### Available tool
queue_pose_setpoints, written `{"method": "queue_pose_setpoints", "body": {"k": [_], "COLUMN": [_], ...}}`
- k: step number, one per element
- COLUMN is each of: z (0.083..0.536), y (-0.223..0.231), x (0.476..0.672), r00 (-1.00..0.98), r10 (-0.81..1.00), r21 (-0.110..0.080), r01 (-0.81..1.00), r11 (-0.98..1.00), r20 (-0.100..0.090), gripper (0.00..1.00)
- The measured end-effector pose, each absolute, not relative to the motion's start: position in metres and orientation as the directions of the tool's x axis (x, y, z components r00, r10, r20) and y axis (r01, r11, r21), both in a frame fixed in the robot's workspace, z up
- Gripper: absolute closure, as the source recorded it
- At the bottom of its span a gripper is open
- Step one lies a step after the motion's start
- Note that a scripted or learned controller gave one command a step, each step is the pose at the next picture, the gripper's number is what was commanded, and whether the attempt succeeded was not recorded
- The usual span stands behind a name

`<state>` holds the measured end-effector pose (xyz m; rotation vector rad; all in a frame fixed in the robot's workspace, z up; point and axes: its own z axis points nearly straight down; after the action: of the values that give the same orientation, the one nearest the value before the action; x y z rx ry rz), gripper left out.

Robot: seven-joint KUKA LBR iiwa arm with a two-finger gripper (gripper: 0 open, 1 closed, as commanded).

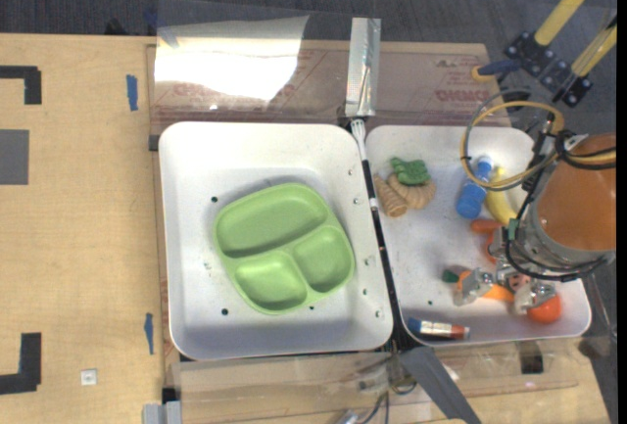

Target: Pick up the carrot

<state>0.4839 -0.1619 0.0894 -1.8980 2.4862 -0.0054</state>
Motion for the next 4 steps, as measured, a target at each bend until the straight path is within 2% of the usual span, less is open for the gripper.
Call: {"method": "queue_pose_setpoints", "body": {"k": [1, 2, 3, 4], "z": [0.091, 0.091, 0.102, 0.102], "y": [-0.138, -0.141, -0.137, -0.137], "x": [0.484, 0.486, 0.489, 0.488], "r00": [-0.431, -0.18, -0.181, -0.181], "r10": [-0.903, -0.984, -0.983, -0.983], "r21": [-0.014, -0.021, -0.027, -0.025], "r01": [-0.902, -0.983, -0.983, -0.983], "r11": [0.431, 0.18, 0.181, 0.181], "r20": [0.0, -0.005, -0.012, -0.013], "gripper": [0.0, 0.0, 1.0, 0.0]}}
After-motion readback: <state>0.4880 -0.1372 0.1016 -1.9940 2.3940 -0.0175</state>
